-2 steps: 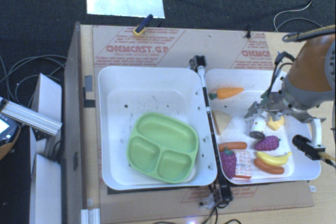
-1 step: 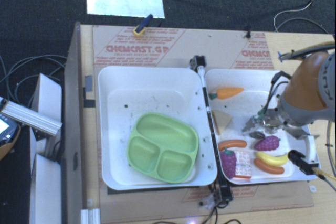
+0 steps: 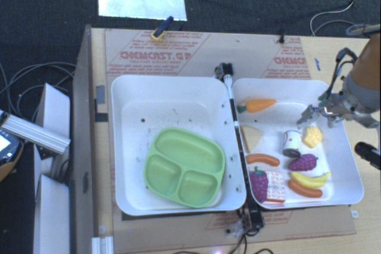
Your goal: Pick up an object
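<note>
One gripper: hovering over right bin, finger state impossible to tell.
Yellow toy: just below gripper.
White can: below-left, close.

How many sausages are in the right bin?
2. One sausage lies mid-bin below the cheese wedge; the other sausage lies near the front edge, under the banana. None appears hidden.
</note>
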Robot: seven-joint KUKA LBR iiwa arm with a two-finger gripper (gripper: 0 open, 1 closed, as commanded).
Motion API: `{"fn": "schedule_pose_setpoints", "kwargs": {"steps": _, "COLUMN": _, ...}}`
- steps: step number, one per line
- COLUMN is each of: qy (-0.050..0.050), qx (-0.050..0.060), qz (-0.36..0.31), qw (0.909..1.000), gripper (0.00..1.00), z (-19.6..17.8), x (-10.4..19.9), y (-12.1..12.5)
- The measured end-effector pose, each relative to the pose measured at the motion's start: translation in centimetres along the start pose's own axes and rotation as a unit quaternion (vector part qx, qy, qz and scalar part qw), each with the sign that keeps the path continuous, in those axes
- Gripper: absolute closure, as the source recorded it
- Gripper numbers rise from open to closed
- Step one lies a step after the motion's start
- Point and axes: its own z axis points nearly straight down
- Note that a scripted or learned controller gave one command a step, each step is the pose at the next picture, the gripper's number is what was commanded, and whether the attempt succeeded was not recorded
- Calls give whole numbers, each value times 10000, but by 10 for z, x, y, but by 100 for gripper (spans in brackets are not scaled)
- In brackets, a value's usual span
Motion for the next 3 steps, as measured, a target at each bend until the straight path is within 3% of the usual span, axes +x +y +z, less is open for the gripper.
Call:
{"fn": "schedule_pose_setpoints", "kwargs": {"steps": 1, "qy": 13, "qx": 26, "qz": 9, "qw": 10000, "gripper": 0, "z": 45, "x": 19, "y": -47}}
{"fn": "schedule_pose_setpoints", "kwargs": {"steps": 2, "qy": 2, "qx": 4, "qz": -4, "qw": 10000, "gripper": 0, "z": 12, "x": -7, "y": 37}}
{"fn": "schedule_pose_setpoints", "kwargs": {"steps": 3, "qy": 13, "qx": 25, "qz": 0, "qw": 10000, "gripper": 0, "z": 25, "x": 41, "y": -18}}
